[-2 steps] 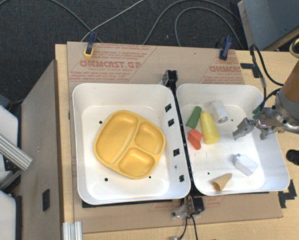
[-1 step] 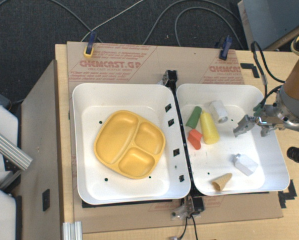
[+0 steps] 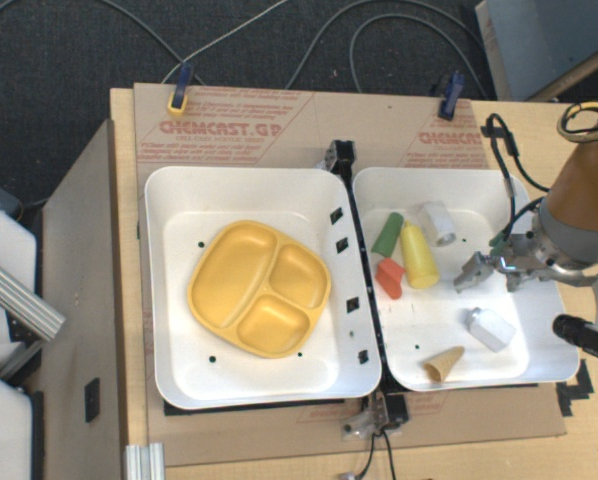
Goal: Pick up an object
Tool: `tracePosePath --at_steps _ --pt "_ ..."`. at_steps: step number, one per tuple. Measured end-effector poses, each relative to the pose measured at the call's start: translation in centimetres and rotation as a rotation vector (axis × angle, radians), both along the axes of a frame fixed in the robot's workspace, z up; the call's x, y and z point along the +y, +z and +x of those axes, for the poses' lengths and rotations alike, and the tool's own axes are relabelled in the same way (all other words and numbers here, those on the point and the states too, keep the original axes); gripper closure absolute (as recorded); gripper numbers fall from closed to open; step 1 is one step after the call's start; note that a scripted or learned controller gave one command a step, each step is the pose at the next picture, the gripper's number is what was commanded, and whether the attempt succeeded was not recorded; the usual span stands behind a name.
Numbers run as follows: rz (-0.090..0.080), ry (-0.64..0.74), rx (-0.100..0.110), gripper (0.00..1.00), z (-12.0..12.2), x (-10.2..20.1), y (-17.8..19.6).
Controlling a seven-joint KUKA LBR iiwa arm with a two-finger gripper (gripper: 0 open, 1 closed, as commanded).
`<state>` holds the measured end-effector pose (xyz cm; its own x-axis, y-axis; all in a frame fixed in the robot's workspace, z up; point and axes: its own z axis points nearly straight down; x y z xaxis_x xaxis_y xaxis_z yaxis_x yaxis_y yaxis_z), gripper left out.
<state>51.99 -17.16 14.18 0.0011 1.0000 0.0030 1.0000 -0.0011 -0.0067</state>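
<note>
**Yellow piece nearest, nothing gripped yet**

Grey gripper (image 3: pixel 476 268) low over the right bin (image 3: pixel 539 368), fingers apart and empty, pointing toward the bin's middle. Closest candidates: yellow piece (image 3: pixel 418 254) just to its left, white block (image 3: pixel 491 328) just below. Best bet: descend straight over the yellow piece, straddling its narrow width, closing only once well down its sides; likely smooth and rounded, so prone to squirting out. Crowded there, though: green piece (image 3: pixel 387 233) and red piece (image 3: pixel 390 277) touching or nearly so. Elsewhere, tan cone (image 3: pixel 443 364) near the front wall, pale cylinder (image 3: pixel 438 222) toward the back. Left bin (image 3: pixel 164 268) carrying a yellow divided tray (image 3: pixel 260 287). Cardboard-topped bench (image 3: pixel 309 118) on dark carpet, with loose cables behind.
</note>
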Motion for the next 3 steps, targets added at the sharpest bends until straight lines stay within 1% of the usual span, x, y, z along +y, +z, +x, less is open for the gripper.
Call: tracePosePath --at_steps 1,2,3 --pt "0.0 0.001 -0.001 0.0 -0.1 0.1 -5.3" --pt "-0.001 0.001 -0.007 1.0 0.1 0.1 -3.9" --pt "-0.004 0.002 -0.011 1.0 -0.3 0.5 0.7"
